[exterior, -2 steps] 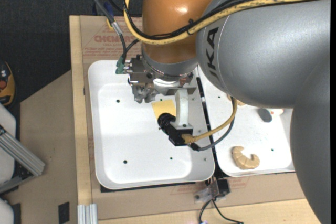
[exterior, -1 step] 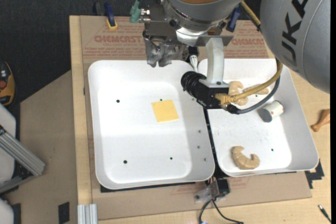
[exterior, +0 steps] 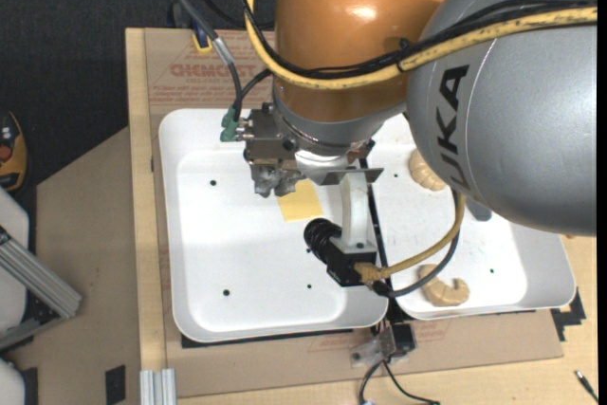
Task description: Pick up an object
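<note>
**Gripper low over the left bin, beside a pale yellow piece; grasp not confirmed**

You are looking at the approach or grasp step of the pick. The arm (exterior: 455,81) reaches in from the right and its orange band and wrist cover much of both bins. The gripper (exterior: 268,177) sits low in the left bin (exterior: 199,280), close to the bin floor. How it is set, wide or narrow, you cannot tell, because the wrist housing hides most of it.

The nearest candidate is a flat pale yellow piece (exterior: 302,201), just beside the gripper on the side toward the bin divider and slightly nearer the camera. It looks to lie on the bin floor, touching or almost touching the gripper's tip, but not visibly held. Treat the pick as not yet made.

2 other items, tan curved pieces, lie in the right bin (exterior: 531,285): one (exterior: 425,172) well beyond the gripper past the divider, partly behind the arm, and another (exterior: 446,291) farther off toward the near rim. A black cable fitting (exterior: 332,251) hangs below the wrist, between the gripper and the near rim.

My judgement for the next move: the gripper needs to be centred over the yellow piece before closing. A thin, flat item will likely be hard to pinch off a smooth floor, so watch for a slip on lift.
</note>
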